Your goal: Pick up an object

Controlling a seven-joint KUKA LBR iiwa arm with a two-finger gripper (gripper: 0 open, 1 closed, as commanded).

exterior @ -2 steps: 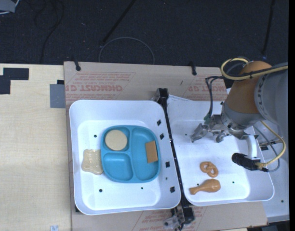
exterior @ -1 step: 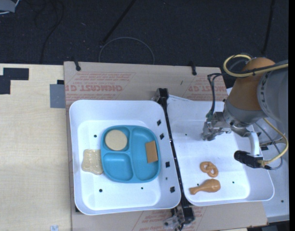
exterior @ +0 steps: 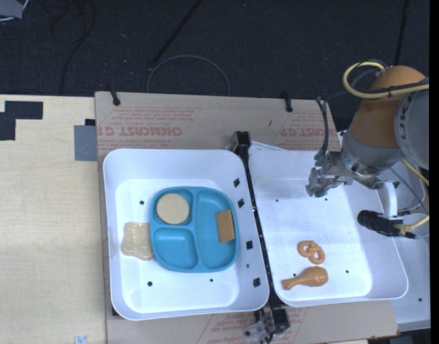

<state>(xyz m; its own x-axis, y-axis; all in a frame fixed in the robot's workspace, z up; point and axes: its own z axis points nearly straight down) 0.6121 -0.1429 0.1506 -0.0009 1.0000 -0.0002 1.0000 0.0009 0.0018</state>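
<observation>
the arm reaches in from the right of the frame, its hand [exterior: 321, 185] hanging low over the upper part of the right bin [exterior: 392, 278]; whether it is apart or together i cannot tell. the pretzel [exterior: 311, 251] and drumstick [exterior: 305, 279] lie lower in that bin, well apart from the hand. nothing sits in its grasp.

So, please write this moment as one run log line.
gripper: above right bin, holds nothing | pretzel, drumstick: in right bin | blue tray: left bin
</observation>
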